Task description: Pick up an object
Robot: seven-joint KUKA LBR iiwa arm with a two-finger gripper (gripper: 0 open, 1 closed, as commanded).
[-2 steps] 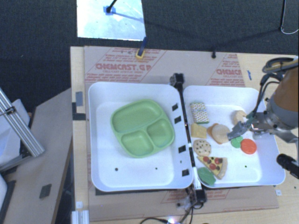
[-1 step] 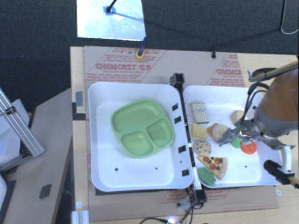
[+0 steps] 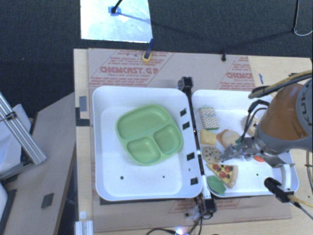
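Hand — a grey two-finger unit at the end of the arm, low over the right bin; whether it is spread or pressed together cannot be told, and nothing can be seen caught in it.

Directly at the hand's tip: a round brown cookie, dotted dark, lying flat on the bin floor; contact between the two cannot be judged.

Just below the hand: a pizza slice with red spots, flat, its point toward the bin's left wall. Beyond it, against the lower left corner of the same bin, a green leaf-like piece.

Just above the hand: a pale yellow block, cheese-like, and beside it on the arm's side a tan rounded piece, bread-like, touching or nearly touching the block. Further above: a small boxy item with a checked top and a green band.

Behind the hand, under the wrist: a patch of red-orange, too hidden to identify.

Arm: orange band above the wrist, grey body, entering from the right and covering the right part of that bin.

Left of the hand, across the black clips along the shared divider: the left bin, holding a light green compartment plate with three sections, well apart from the hand.

Beneath both bins: a brown sheet with red lettering, on the counter.
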